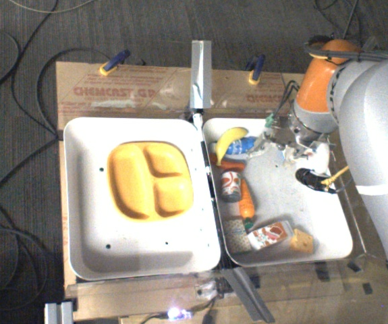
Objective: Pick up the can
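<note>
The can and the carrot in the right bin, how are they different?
The can is short, round and red-and-white; the carrot is long, thin and orange. The can lies nearer the banana; the carrot reaches down toward the carton. Both lie on their sides in the right bin, close by its left wall, right next to each other.

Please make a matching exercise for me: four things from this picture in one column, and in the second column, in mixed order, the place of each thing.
Things:
1. yellow tray
2. can
3. banana
4. carton

Places:
A. near the front edge of the right bin, lying on its side
B. in the left bin
C. at the back left corner of the right bin
D. by the left wall of the right bin, just beside the carrot

Pairs: 1-B, 2-D, 3-C, 4-A
</note>
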You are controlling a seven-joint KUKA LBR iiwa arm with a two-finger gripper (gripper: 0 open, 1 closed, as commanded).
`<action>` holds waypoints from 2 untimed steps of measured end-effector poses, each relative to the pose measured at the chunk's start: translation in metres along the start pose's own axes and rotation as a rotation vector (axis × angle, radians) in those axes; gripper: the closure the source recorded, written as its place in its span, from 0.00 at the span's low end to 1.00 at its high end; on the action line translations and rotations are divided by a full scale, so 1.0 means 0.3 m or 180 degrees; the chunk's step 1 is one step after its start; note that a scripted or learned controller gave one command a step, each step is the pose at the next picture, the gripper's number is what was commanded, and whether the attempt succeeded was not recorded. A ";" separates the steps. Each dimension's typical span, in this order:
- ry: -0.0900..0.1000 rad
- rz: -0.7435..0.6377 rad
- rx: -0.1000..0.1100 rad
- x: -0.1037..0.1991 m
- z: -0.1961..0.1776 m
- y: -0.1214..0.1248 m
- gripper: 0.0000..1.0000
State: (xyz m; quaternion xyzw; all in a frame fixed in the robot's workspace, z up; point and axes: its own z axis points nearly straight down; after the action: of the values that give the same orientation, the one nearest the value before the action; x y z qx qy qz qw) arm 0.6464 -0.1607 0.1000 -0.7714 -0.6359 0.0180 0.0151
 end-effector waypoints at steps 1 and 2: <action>-0.0001 0.0025 -0.0155 0.039 0.040 -0.060 0.00; 0.0077 0.0436 -0.0146 -0.086 0.041 0.042 0.00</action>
State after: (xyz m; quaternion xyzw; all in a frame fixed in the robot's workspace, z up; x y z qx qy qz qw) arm 0.6532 -0.1884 0.0873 -0.8134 -0.5817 -0.0049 0.0039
